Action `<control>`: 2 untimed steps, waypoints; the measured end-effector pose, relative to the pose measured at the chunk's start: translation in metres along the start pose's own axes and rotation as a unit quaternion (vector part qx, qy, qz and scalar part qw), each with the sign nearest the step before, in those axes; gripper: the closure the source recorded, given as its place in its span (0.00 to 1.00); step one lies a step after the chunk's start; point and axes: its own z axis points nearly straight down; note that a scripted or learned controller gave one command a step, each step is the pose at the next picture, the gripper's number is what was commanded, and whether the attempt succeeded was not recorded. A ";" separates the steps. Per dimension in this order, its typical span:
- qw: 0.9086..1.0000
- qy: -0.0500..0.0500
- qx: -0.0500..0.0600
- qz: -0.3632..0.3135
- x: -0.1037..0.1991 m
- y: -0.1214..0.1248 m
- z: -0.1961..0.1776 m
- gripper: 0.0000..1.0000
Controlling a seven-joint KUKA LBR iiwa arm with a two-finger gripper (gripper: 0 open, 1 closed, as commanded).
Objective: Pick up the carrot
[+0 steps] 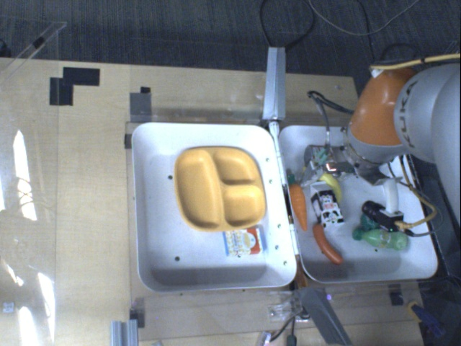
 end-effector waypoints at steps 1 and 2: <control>1.000 0.000 -0.001 0.002 0.002 -0.071 0.007 0.00; 0.991 -0.004 -0.005 -0.134 0.007 -0.067 0.005 0.00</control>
